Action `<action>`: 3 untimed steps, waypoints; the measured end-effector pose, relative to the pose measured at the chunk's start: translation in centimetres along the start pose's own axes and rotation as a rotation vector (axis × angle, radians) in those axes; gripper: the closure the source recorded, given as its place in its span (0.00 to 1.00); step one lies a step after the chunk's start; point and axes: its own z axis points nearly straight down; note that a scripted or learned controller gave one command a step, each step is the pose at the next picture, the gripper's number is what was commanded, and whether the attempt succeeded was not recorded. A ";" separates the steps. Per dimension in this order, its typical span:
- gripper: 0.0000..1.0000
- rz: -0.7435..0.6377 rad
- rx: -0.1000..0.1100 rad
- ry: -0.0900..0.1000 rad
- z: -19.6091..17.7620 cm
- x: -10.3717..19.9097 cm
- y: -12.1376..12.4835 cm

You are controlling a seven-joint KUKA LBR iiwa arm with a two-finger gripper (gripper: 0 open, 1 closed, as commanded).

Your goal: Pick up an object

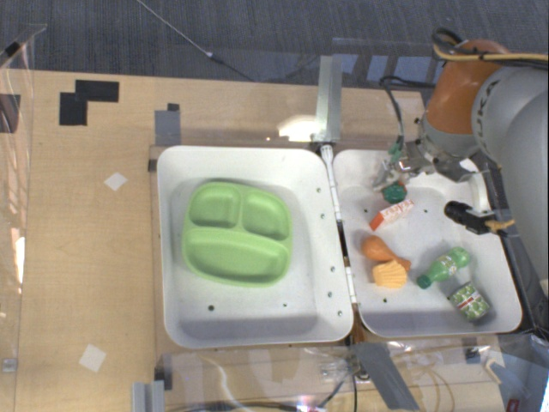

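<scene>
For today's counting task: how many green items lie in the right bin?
3: a small teal piece below the gripper, a bottle lower right, a can beneath it. Others may hide under the arm.

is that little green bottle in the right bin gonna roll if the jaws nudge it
Probably. The green bottle lies on its side on the right bin's smooth floor, and its round body would likely roll across its length. Its narrower neck end may make it curve rather than roll straight. It looks like a small plastic toy, so likely light and easily knocked toward the can beside it.
</scene>
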 end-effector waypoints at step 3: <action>1.00 0.420 0.012 0.004 -8.5 14.1 2.6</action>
